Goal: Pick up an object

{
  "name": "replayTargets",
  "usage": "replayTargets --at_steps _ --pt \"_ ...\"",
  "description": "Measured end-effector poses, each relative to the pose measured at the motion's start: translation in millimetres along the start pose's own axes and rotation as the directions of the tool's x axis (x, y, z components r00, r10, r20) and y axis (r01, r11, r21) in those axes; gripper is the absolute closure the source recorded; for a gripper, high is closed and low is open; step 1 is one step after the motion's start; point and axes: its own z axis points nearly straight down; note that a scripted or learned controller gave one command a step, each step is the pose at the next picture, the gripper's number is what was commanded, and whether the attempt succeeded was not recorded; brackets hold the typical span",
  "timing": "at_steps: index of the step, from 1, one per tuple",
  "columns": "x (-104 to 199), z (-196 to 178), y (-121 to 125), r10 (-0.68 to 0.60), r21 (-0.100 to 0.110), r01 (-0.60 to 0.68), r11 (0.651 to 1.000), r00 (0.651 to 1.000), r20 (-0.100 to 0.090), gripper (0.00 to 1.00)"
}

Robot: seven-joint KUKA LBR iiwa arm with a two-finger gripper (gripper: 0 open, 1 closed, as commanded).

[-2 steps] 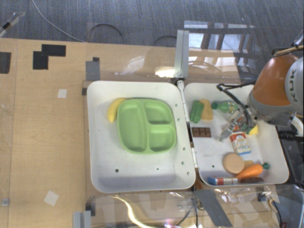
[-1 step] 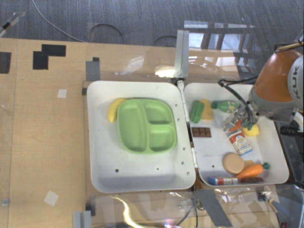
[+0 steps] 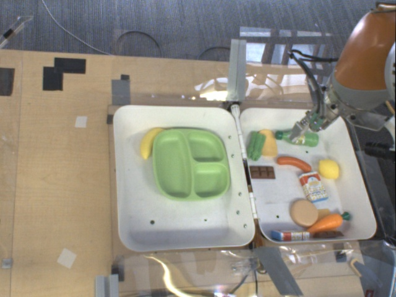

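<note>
Lying near the far edge of the right bin (image 3: 362, 184): a green bottle (image 3: 298, 138) on its side. Hovering right over its right end, perhaps touching it: the tool (image 3: 314, 125), reaching in from the right on the grey arm (image 3: 365, 60) with the orange band. Blurring together at this slant, so leaving it impossible to tell whether apart, together or clamped on anything.

Resting just left of the bottle, close to the wall between the bins: a green vegetable (image 3: 255, 145) and a yellow piece (image 3: 268, 142), touching. Sitting nearer the middle of that bin: a red sausage (image 3: 293, 162), a brown chocolate bar (image 3: 262, 172), a lemon (image 3: 329, 169) toward the right wall, and a small white carton (image 3: 314, 187). Crowding the near edge: a tan round biscuit (image 3: 304, 213), a carrot (image 3: 328, 221) and a marker-like stick (image 3: 291, 235).

Occupying the left bin (image 3: 133, 221): a green divided plate (image 3: 190, 163), with a banana (image 3: 147, 143) tucked against its far left rim.

Carrying both bins: the wooden worktop (image 3: 55, 184).
</note>
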Motion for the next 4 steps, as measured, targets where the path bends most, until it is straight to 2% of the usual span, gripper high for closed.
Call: replayTargets --at_steps 1,2,3,4 --pt "-22 1 74 -0.003 0.004 0.003 1.0 1.0 -0.003 1.0" --pt "31 2 113 -0.1 0.004 0.1 0.995 0.995 -0.005 1.0" --pt "-17 -32 68 -0.363 0.002 0.363 0.932 0.932 -0.001 1.0" --pt "-16 -31 69 -0.365 0.002 0.365 0.931 0.931 -0.002 0.0"
